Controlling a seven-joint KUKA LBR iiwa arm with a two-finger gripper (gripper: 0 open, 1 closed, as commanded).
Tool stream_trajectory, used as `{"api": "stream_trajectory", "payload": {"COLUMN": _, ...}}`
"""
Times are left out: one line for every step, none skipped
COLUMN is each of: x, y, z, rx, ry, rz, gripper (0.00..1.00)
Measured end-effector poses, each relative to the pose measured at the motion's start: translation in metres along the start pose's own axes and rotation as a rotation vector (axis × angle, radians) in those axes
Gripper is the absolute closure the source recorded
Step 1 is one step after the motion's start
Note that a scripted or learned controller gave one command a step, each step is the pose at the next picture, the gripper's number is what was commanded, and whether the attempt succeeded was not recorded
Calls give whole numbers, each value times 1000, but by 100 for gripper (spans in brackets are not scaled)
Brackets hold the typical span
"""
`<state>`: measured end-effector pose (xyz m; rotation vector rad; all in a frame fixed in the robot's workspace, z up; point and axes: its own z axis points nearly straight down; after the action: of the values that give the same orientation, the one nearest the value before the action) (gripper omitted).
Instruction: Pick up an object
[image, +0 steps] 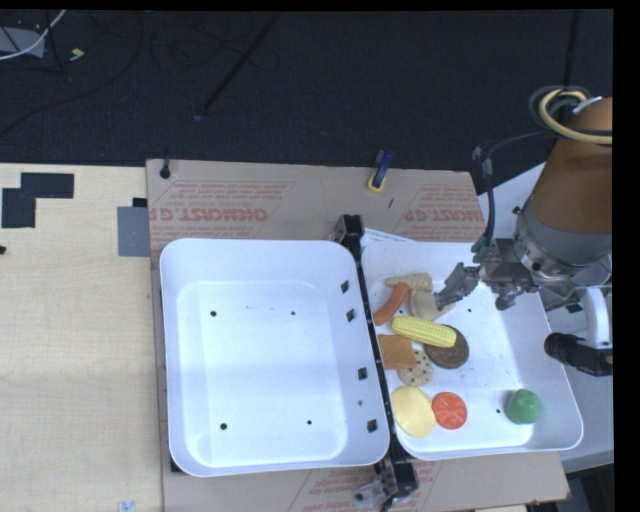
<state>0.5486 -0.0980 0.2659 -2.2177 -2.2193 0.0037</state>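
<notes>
Gripper (484, 284) above right bin (556, 412), fingers spread apart, nothing between them. Corn (425, 331) just below-left of fingertips, sausage (391, 302) further left, green ball (522, 405) well below.

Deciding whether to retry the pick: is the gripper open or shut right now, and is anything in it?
Open and empty. The gripper hangs over the right bin with its two fingers spread apart, nothing between them; the corn cob lies below.
</notes>
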Motion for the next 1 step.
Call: {"api": "stream_trajectory", "payload": {"x": 19, "y": -8, "z": 148, "rx": 13, "ry": 3, "rz": 0, "gripper": 0}}
